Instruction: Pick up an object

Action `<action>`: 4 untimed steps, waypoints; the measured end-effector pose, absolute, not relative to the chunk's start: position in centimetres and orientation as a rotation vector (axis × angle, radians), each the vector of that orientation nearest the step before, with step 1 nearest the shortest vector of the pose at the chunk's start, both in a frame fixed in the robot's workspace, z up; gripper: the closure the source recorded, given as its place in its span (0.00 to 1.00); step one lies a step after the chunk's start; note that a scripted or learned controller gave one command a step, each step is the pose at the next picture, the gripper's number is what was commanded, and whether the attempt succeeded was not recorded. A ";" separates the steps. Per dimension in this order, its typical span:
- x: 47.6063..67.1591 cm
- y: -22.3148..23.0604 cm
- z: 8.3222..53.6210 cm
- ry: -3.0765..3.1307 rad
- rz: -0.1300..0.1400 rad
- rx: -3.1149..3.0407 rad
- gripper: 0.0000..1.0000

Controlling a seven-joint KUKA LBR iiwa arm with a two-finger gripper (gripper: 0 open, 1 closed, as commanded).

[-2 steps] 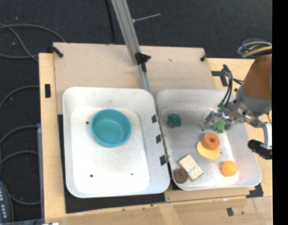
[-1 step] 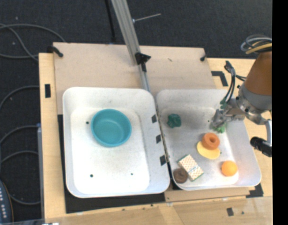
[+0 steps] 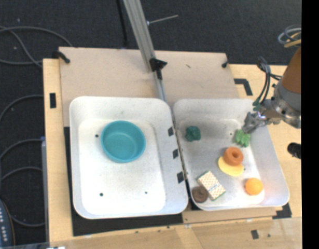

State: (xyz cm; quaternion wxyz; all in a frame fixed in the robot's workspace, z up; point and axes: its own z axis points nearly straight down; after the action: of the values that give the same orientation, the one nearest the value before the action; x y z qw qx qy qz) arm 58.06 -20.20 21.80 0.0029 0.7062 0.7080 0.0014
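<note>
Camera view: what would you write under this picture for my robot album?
Robot gripper hovers over a green toy in the right bin; teal bowl sits in the left bin.

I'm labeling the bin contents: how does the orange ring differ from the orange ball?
The orange ring has a hole through its middle; the orange ball is solid and round. The ring rests on a yellow piece; the ball lies on the bin floor, nearer the front corner. The ring looks darker orange. Both lie in the right bin.

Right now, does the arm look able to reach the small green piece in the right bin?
Probably yes. The tool hangs just above the green piece, near the right bin's far side. Nothing lies between them; the orange ring sits apart, nearer the camera.
</note>
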 end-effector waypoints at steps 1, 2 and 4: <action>58.1 -20.3 23.7 2.221 0.003 2.217 1.00; 58.2 -15.0 24.9 2.230 0.005 2.212 1.00; 58.5 -4.1 25.4 2.232 0.001 2.214 1.00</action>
State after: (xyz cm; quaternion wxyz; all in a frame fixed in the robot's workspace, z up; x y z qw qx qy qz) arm 58.45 -4.14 25.44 -0.0011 0.7043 0.7099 0.0004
